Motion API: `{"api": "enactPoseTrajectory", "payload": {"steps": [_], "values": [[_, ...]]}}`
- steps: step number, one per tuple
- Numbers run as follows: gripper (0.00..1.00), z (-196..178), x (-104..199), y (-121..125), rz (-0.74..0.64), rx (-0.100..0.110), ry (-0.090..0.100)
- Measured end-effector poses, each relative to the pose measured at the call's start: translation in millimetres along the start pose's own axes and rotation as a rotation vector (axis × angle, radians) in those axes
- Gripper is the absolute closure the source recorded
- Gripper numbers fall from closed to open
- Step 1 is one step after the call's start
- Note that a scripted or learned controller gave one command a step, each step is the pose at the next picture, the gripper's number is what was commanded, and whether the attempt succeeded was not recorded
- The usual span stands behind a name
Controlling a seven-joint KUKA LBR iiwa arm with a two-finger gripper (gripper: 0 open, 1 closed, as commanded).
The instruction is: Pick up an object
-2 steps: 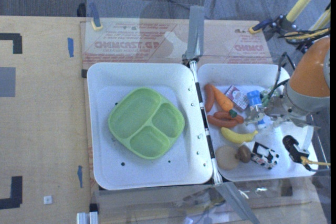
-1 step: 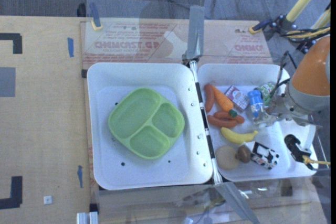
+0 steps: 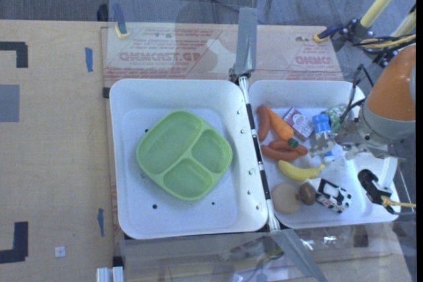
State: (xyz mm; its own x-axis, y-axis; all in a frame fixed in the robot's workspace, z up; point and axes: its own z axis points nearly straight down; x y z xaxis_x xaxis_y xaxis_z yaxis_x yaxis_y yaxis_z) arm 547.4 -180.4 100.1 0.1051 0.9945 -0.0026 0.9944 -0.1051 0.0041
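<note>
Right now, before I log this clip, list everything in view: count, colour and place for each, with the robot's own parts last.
White bins: 2, side by side on the bench; left bin, right bin.
Divided plate: 1, light green, middle of left bin.
Toy carrots: about 3, orange to red, left part of right bin.
Banana: 1, yellow, right bin, below the carrots.
Small packet: 1, red and white, right bin, beside the carrots.
Blue item: 1, right bin, near the gripper.
Black-and-white toy: 1, near edge of right bin.
Brown round items: 2, next to the toy.
Arm: 1, grey with orange band, over right bin.
Gripper: 1, low among the objects.
</note>
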Motion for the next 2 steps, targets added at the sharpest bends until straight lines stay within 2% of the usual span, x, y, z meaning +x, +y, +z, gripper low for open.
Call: {"api": "enactPoseTrajectory", "payload": {"steps": [1, 2], "values": [[0.00, 13.8, -16.8, 1.1, 0.054, -0.002, 0.005], [0.00, 13.4, 20.2, -0.7, 0.003, -0.003, -0.001]]}}
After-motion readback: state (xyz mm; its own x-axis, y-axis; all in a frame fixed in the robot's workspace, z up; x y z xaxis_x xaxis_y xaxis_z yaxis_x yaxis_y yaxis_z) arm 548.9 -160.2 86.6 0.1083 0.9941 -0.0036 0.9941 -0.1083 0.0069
